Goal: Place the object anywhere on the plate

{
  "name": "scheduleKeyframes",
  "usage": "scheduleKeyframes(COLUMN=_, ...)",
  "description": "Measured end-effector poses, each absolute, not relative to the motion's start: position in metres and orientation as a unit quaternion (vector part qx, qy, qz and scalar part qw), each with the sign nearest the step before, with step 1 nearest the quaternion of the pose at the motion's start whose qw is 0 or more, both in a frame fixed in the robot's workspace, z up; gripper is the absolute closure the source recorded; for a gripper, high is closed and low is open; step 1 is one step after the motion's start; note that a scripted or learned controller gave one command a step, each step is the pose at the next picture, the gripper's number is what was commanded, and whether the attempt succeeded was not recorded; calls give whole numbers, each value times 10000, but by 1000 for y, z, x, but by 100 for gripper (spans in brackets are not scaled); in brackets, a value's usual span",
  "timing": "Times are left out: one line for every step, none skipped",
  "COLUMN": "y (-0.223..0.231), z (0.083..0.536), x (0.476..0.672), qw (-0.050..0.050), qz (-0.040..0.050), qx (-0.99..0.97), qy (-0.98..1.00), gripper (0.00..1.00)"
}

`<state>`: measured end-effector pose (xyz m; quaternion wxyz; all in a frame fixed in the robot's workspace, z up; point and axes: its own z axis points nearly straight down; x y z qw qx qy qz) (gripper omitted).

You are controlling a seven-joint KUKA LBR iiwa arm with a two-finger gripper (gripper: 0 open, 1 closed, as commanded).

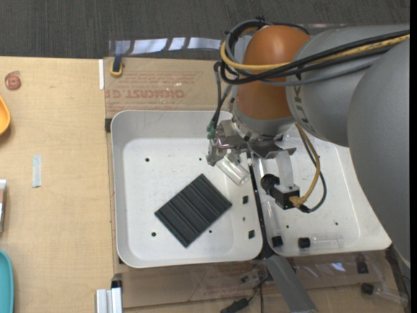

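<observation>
Gripper [225, 156] poised over the left bin's [130, 240] right side.

A dark ribbed plate [193, 210] (lying flat, set at a slant) is seen in that bin, just below the gripper; nothing is seen pinched; finger spread cannot be told.

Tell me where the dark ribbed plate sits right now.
The dark ribbed plate lies flat in the left bin, toward its lower middle, turned at an angle, just below-left of the hand.
</observation>
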<state>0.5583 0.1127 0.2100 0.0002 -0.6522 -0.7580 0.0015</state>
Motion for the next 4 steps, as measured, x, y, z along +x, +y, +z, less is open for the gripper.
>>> scheduleKeyframes(y=112, z=210, x=558, qw=2, qz=14, qx=-6523, qy=-7580, gripper=0)
scheduleKeyframes(y=119, z=304, x=637, qw=-7, qz=16, qx=-7573, qy=-6531, gripper=0)
scheduleKeyframes(y=170, z=266, x=659, qw=0, qz=14, qx=-5147, qy=-8574, gripper=0)
scheduleKeyframes(y=200, z=292, x=660, qw=-13, qz=5, qx=-4720, qy=-8816, gripper=0)
